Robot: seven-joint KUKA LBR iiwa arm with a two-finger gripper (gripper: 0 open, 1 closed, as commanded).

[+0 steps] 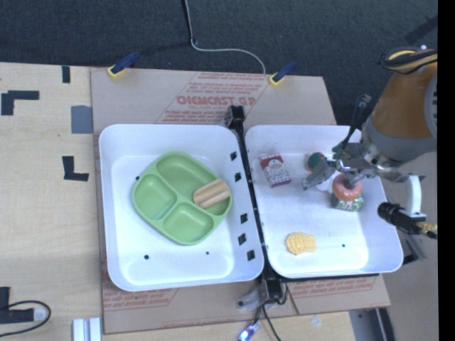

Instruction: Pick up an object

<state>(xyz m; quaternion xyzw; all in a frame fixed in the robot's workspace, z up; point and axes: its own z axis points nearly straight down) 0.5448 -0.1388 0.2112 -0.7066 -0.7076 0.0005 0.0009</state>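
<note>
The grey arm [405,112] with its orange band is reaching in from the right and hanging over the right bin [370,261]. Its claw [340,170] is sitting low over the upper right part of that bin, right beside a small red and orange object [348,192] with a greenish base. The metal parts of the claw are crowding together over that object, and from here I cannot tell how wide it is standing or whether it has hold of anything.

A small red and white packet [274,170] is lying near the left wall of the same bin, apart from the claw. A yellow, corn-like piece [301,244] is resting near the front of the bin, well apart from the others.

In the left bin [121,261], a green divided plate [180,197] is lying tilted, and a tan, bread-like roll [211,193] is sitting in its right-hand compartment. Both bins are resting on cardboard [206,98] on the table [43,212].
</note>
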